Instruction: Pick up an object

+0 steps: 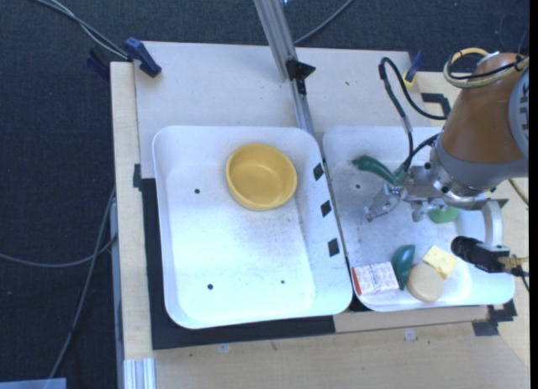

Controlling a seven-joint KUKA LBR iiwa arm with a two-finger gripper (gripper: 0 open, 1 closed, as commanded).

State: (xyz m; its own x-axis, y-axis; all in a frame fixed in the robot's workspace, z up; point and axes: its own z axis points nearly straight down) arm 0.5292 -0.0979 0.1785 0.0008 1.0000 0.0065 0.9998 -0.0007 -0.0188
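Gripper: low in right bin; finger state cannot be told.
Nearest object: dark green piece, just behind the tip.
Handling: probably light, hard plastic, slippery; pinch across its narrow middle.
Others: teal piece, red-white packet, nearer the camera.

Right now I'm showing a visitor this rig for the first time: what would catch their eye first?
Likely the yellow bowl, alone near the top of the left bin. Next, the arm with its orange band, reaching in from the right over the right bin, its end effector low above the floor. Small items cluster at that bin's lower edge.
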